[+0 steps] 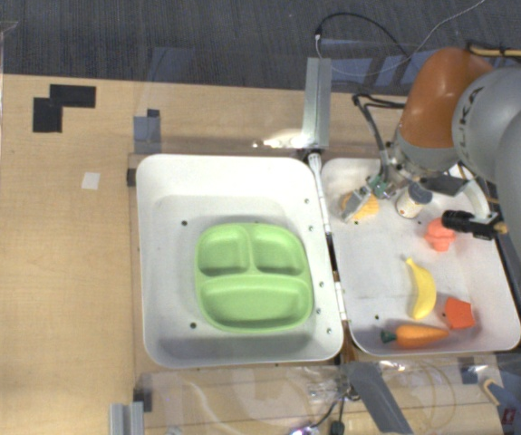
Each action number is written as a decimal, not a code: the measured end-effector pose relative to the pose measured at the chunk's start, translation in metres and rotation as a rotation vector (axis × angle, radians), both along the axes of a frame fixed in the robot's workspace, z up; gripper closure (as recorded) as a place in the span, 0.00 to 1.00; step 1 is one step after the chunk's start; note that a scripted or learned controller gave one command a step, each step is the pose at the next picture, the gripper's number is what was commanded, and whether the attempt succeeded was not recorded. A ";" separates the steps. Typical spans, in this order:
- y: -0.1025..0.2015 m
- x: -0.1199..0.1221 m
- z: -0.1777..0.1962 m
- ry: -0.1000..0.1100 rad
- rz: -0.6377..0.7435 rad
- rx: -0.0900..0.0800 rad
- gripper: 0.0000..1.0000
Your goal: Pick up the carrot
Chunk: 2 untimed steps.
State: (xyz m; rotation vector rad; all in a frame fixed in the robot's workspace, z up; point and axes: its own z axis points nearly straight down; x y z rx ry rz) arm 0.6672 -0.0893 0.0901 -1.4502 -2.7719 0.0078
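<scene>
The robot's two-finger gripper (375, 191) hangs low over the far left corner of the right-hand shallow white bin (378, 279). Its fingers are small and blurred, so whether they stand wide or narrow cannot be told. Directly at the fingertips lies a small yellow and white object (363, 209); contact cannot be made out. Just to the right of the gripper sits a small white round piece (409, 207). Further right and a little nearer the viewer is a salmon-pink rounded toy (438, 235). Well toward the viewer from the gripper lies a yellow plastic banana (420, 287), and beside it an orange-red block (458, 313). The orange toy carrot with a dark green stem end (416, 335) lies on its side against the near wall of the same bin, well apart from the gripper. Left of the gripper, the left-hand shallow white bin (165, 198) holds a light green three-compartment plastic tray (254, 276). Above the gripper rises the grey arm with its orange band (439, 98).
</scene>
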 end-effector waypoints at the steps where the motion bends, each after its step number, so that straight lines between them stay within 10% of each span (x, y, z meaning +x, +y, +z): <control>1: 0.000 0.002 0.010 -0.008 0.002 -0.002 1.00; 2: 0.055 0.003 0.106 -0.023 -0.055 -0.001 1.00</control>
